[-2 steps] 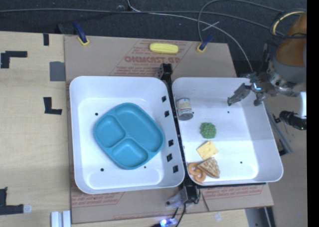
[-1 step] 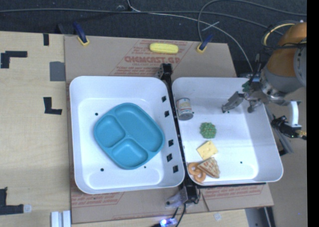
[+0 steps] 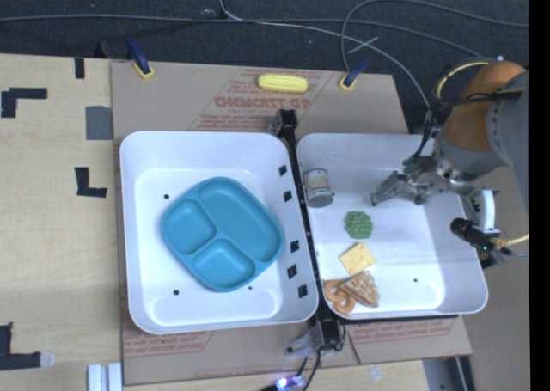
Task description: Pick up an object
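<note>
The right bin [image 3: 455, 295] holds a small metal can [image 3: 318, 187] by its left wall, a green broccoli piece [image 3: 358, 224], a yellow cheese wedge [image 3: 357, 257], a pizza slice [image 3: 364, 288] and a pretzel [image 3: 338, 296] at the front. My gripper [image 3: 398, 197] hangs over the bin's upper right part, to the right of the can and above the broccoli. Its fingers are spread open and nothing sits between them.
The left bin [image 3: 137, 166] carries a blue divided plate [image 3: 222, 233]. A yellow banana-like toy [image 3: 282, 83] lies on the cardboard behind the bins, between two blue clamps. Cables run across the dark floor at the back.
</note>
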Available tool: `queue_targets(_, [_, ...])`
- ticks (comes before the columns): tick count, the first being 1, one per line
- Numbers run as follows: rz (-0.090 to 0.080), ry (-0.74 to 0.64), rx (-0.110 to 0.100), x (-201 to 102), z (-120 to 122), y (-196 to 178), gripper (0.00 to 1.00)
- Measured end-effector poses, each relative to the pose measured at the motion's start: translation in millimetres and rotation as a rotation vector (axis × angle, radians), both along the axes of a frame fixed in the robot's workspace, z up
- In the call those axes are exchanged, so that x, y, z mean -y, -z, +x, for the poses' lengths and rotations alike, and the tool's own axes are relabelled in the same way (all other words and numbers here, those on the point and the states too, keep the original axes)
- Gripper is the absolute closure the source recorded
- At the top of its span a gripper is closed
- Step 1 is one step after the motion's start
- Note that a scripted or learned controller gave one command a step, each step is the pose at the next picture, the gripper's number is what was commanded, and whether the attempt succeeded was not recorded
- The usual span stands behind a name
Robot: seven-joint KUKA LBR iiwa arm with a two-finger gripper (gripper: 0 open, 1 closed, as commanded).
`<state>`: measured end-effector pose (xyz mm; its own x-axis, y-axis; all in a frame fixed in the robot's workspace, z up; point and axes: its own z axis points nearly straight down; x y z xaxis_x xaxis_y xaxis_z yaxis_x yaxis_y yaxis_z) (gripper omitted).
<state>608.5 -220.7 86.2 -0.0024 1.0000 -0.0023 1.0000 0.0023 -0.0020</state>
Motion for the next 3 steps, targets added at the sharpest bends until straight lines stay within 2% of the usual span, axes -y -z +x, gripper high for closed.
queue_targets(1, [-0.001,-0.001,0.004,-0.3,1.5,-13.9,1.00])
queue_targets(3, [0.001,0.002,0.005,0.1,-13.3,-109.4,1.00])
